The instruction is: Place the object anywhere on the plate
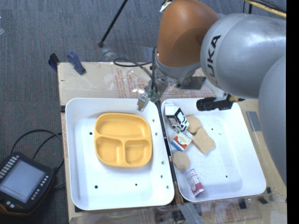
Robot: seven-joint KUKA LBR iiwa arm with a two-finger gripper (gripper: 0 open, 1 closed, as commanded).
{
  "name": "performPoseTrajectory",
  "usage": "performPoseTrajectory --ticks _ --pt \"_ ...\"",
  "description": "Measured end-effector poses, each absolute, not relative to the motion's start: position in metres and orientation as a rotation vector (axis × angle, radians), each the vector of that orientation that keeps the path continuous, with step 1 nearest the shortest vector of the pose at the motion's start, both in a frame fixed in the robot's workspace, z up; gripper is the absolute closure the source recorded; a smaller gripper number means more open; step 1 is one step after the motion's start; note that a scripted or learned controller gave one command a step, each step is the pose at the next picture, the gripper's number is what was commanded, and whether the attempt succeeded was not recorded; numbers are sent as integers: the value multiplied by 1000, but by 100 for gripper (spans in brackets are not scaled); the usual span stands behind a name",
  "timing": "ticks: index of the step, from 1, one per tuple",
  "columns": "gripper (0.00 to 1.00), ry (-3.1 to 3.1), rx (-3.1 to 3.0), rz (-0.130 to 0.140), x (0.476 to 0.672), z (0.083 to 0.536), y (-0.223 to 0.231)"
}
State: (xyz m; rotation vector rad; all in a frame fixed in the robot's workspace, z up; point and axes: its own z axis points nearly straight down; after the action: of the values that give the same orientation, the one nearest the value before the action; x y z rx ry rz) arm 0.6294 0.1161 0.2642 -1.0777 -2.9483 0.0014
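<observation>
The jaws (142,101) hang over the left bin's (77,125) far right rim, beside the yellow plate (124,139); whether they are clenched I cannot tell. White "UKA" lettering shows on the grey arm (243,50).

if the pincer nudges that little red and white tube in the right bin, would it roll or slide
Likely roll: the tube looks round and slim, lying flat on smooth bin floor. It probably weighs little, so a light push could send it toward the wall. Its glossy wrap may be slippery to pinch.
</observation>
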Motion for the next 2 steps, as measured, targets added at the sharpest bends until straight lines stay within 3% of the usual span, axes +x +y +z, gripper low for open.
performPoseTrajectory --ticks 1,2 --pt "100 -2942 -1092 4 609 203 163" --pt "100 -2981 -979 3 585 186 87"
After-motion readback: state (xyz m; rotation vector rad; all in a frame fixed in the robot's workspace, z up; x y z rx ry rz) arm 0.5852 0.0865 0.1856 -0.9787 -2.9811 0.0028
